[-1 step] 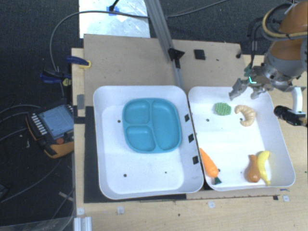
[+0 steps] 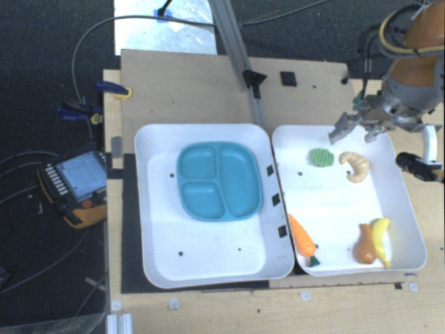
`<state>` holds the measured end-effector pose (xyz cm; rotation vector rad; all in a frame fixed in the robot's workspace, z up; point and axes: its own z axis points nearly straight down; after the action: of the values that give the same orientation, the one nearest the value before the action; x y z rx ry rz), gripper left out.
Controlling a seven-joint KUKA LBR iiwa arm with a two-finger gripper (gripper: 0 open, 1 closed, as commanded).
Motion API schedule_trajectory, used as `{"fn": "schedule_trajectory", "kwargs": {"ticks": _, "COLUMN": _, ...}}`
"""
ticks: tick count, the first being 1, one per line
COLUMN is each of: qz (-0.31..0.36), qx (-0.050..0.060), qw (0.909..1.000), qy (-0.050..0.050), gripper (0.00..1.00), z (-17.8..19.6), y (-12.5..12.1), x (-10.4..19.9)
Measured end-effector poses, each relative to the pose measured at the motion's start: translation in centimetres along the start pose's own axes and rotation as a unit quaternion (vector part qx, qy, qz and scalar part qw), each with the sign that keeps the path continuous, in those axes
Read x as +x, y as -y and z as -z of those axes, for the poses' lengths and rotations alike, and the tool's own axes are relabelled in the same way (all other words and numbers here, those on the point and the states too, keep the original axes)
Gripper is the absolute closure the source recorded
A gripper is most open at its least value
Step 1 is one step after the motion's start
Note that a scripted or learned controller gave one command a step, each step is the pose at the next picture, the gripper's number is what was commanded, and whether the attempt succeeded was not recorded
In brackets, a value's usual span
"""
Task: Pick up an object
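Two shallow white bins sit side by side on the table [image 2: 208,89], with the grey arm and its orange band reaching in from the right. Its pincer [image 2: 356,131] hangs over the far edge of the right bin [image 2: 334,221], fingers spread apart with nothing between them, just above a tan croissant [image 2: 356,166] and a round green piece [image 2: 321,158] that lie near each other at the bin's far end. At the near left corner of that bin an orange carrot [image 2: 302,236] rests against the wall, and at the near right corner a yellow banana [image 2: 382,240] lies touching a brown pear-shaped piece [image 2: 365,246]. The left bin [image 2: 208,256] holds a blue divided plate [image 2: 219,181] with three compartments.
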<state>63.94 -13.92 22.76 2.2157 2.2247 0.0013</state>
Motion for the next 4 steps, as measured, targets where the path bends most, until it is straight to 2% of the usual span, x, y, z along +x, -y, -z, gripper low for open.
{"fn": "schedule_trajectory", "kwargs": {"ticks": 1, "qz": 0.001, "qx": 0.002, "qw": 1.0, "qy": 0.0, "gripper": 0.0, "z": -6.0, "y": 0.0, "x": 0.7}}
{"fn": "schedule_trajectory", "kwargs": {"ticks": 3, "qz": 0.001, "qx": 0.0, "qw": 1.0, "qy": 0.001, "gripper": 0.0, "z": -14.3, "y": -0.3, "x": 1.1}}
{"fn": "schedule_trajectory", "kwargs": {"ticks": 4, "qz": 0.002, "qx": -0.003, "qw": 1.0, "qy": 0.001, "gripper": 1.0, "z": -13.0, "y": -0.5, "x": 1.0}}
